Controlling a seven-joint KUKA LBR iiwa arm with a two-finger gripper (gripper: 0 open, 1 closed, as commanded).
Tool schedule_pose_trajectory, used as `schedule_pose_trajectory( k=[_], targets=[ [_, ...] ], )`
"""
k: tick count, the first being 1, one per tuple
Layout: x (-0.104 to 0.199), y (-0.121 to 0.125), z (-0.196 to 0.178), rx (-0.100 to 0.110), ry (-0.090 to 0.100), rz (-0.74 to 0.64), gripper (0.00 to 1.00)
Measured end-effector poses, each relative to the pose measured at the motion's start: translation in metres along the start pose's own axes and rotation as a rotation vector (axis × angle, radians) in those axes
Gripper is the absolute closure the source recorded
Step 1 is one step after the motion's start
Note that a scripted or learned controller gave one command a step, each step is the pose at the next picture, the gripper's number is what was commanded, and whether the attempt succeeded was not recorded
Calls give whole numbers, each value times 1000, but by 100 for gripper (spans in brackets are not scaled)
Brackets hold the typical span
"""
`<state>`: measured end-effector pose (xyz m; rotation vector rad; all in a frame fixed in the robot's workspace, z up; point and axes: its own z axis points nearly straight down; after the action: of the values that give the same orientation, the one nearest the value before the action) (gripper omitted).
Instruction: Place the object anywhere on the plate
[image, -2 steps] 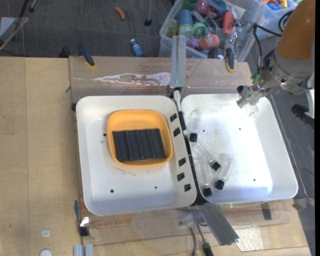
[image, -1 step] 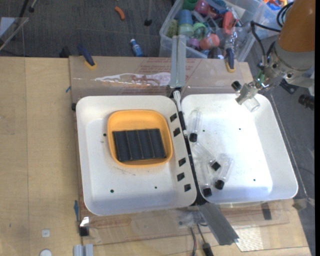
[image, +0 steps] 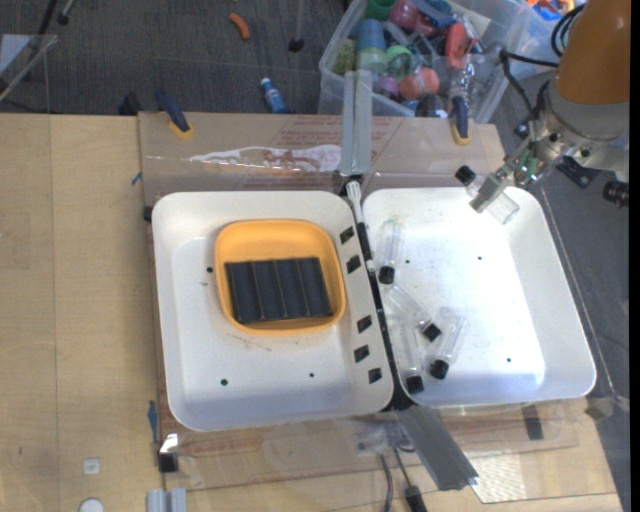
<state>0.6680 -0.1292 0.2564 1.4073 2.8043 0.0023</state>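
An orange plate (image: 232, 250) sits in the left bin (image: 190, 370), with a dark ribbed block (image: 278, 290) lying flat in it. My gripper (image: 492, 192) hangs over the far edge of the right bin (image: 520, 300). It is shut on a clear vial (image: 503, 208) whose black cap (image: 465, 175) sticks out to the left. The vial is tilted and lifted off the bin floor, well to the right of the plate.
Several more clear vials with black caps lie along the right bin's left side (image: 388, 245) and near its front (image: 445, 340). A raised divider (image: 362, 300) separates the bins. A clear tub of toys (image: 420, 50) stands behind the bench.
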Motion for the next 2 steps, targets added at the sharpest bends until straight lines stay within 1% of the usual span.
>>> schedule_pose_trajectory(
  k=[1,2],
  targets=[
    [-10,-8,-19,-2,-2,-13,100],
    [-29,-26,-41,-2,-4,-279,100]
  ],
)
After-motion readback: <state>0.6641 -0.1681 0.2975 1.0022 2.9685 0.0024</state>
